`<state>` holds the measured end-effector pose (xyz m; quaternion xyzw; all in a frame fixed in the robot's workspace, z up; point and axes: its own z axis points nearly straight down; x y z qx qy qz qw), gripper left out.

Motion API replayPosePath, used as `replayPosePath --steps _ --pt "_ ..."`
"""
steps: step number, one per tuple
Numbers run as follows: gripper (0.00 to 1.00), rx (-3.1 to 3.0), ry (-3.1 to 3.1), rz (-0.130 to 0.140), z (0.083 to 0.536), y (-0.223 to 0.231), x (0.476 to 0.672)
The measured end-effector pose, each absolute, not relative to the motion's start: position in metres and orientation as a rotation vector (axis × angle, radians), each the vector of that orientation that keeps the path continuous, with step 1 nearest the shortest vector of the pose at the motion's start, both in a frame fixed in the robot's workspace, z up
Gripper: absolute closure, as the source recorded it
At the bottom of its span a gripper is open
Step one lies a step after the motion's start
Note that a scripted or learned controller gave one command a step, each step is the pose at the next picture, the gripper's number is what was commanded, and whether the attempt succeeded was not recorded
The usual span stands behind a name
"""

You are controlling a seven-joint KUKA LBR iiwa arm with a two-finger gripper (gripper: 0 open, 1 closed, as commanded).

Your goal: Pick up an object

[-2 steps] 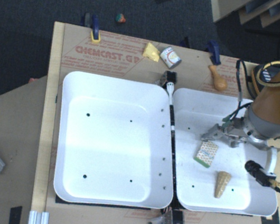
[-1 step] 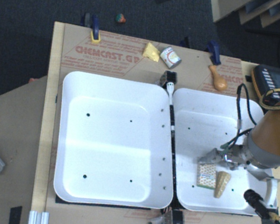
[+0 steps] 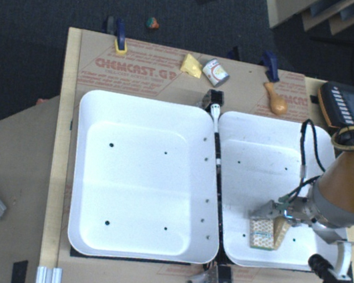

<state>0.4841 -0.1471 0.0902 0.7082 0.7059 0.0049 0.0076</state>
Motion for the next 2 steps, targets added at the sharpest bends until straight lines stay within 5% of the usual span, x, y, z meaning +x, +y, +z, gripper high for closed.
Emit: replayPosePath --steps 1,2 --pt "1.00 2.209 2.199 0.012 0.101 -0.150 0.485" --pt "1.00 2.203 2.223 0.016 0.193 -0.103 0.567"
